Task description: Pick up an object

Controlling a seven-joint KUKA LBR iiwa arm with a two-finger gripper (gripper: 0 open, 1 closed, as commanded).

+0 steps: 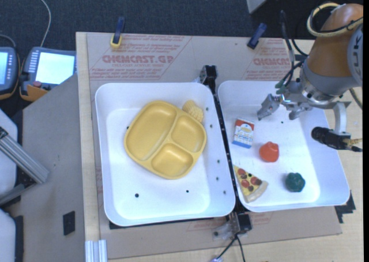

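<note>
The right bin (328, 197) holds a small white carton (243, 133) with red and blue print, a red round fruit (268, 152), a pizza slice (251, 183) near the front left corner, and a dark green lump (295, 182). My gripper (282, 107) hangs over the back of this bin, up and to the right of the carton, open with nothing between its fingers. In the left bin (115, 197) lies a yellow divided plate (165, 139) with a yellow corn piece (194, 111) against its far rim.
Clamps (117, 31) hold the cardboard sheet at the back edge. A black clip (209, 73) sits where the two bins meet at the back. Screens (52, 67) stand off the bench to the left.
</note>
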